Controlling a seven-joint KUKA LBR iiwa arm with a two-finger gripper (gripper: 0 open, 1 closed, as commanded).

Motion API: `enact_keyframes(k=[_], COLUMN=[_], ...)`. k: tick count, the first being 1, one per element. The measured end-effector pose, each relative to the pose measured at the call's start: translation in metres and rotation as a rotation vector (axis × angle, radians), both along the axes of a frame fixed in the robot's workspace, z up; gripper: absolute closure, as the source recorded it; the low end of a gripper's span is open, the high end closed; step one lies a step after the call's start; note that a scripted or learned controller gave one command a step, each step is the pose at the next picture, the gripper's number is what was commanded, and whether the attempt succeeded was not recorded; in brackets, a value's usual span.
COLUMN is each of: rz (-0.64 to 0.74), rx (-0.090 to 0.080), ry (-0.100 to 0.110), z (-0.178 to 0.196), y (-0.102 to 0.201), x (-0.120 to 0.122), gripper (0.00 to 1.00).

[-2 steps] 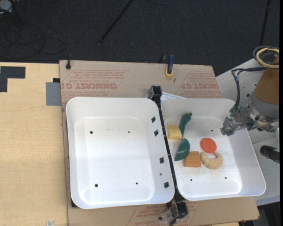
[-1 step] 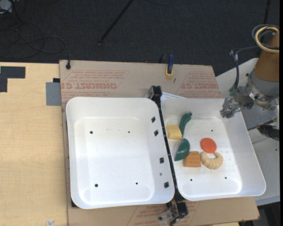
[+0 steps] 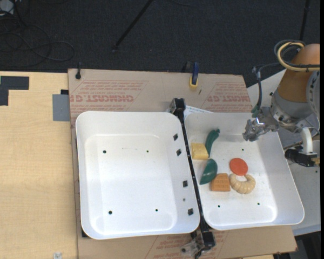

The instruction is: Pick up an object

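Hovering over the upper right part of the right bin, the small grey two-finger gripper [image 3: 251, 131] hangs above bare white floor, and its fingertips are too small and dark against the metal to tell whether they are parted or pressed together; nothing can be seen between them. Behind the gripper, the grey wrist rises to the orange band of the KUKA arm [image 3: 297, 85], which enters from the right with a looped cable at its top. Below and to the left of the gripper, well apart from it, lies a flat round red-orange disc [image 3: 238, 165], and just beneath that, touching or nearly touching it, a curled tan ridged piece shaped like a shrimp or croissant [image 3: 243, 184]. Just left of the curled piece sits an orange block with a waffle-like face [image 3: 220, 183], and against its upper left corner leans a dark green tapered piece [image 3: 208, 171]. Higher up, a second dark green curved piece like a small pepper [image 3: 212, 139] stands near a pale yellow cube [image 3: 199, 151], which rests close to the divider. All six things lie in the shallow white right bin [image 3: 281, 212]. Beside it, across the black clips, sits the shallow white left bin [image 3: 86, 171], both resting on a brown cardboard sheet [image 3: 129, 93] over the wooden bench [image 3: 27, 171].
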State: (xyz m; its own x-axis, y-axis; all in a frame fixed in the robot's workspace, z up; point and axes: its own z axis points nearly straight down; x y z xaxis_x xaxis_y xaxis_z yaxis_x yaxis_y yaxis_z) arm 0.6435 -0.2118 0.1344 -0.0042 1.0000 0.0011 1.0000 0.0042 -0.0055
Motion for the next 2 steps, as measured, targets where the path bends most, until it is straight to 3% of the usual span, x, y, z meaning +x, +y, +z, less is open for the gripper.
enact_keyframes(k=[1, 2], rz=[-0.002, -0.007], rx=[0.0, -0.001], ry=[0.0, -0.003], z=[-0.029, -0.045], y=[0.0, -0.002], x=[-0.018, -0.117], gripper=[1.0, 1.0])
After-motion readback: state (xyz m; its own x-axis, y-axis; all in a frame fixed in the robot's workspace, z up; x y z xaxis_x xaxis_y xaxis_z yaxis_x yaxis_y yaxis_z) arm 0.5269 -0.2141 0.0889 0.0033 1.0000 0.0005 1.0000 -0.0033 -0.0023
